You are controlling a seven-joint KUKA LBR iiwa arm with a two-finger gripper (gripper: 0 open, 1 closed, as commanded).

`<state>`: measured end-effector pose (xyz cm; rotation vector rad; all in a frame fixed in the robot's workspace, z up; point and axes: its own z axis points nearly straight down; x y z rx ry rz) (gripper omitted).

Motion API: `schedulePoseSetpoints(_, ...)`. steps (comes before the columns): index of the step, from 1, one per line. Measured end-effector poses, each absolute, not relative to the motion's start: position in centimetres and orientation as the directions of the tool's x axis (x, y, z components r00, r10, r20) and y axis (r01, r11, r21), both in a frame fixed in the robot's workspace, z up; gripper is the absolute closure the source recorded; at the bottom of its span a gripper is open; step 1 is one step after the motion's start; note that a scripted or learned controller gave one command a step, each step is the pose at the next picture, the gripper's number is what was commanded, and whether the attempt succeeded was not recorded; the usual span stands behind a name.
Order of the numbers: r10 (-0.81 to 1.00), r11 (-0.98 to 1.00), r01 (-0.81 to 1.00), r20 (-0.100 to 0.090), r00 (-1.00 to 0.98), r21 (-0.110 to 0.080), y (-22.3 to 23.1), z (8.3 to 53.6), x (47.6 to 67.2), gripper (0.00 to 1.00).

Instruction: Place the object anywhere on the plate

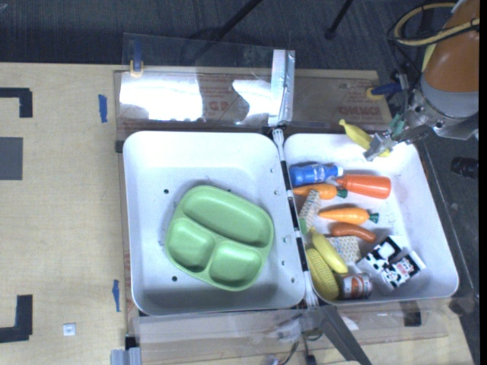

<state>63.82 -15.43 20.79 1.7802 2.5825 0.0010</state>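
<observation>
A green plate (219, 236) with three compartments lies in the left white bin (144, 166), and nothing sits on it. My gripper (378, 147) hangs over the far right corner of the right bin (434, 226), well to the right of the plate. A small yellow banana (354, 133) lies at the bin's back rim, and its right end reaches the gripper's tip. Whether the gripper has hold of it is hidden.
The right bin holds several items: a blue bottle (313, 174), an orange bottle (366, 185), a carrot (346, 214), yellow corn (323, 274), a small can (356, 286) and a black-and-white box (391, 264). A clear panel (205, 82) stands behind the left bin.
</observation>
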Motion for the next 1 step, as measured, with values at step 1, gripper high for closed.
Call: schedulePoseSetpoints(1, 0.945, 0.326, 0.945, 0.000, -0.326, 0.001, -6.21, 18.47, 60.51, 1.00)
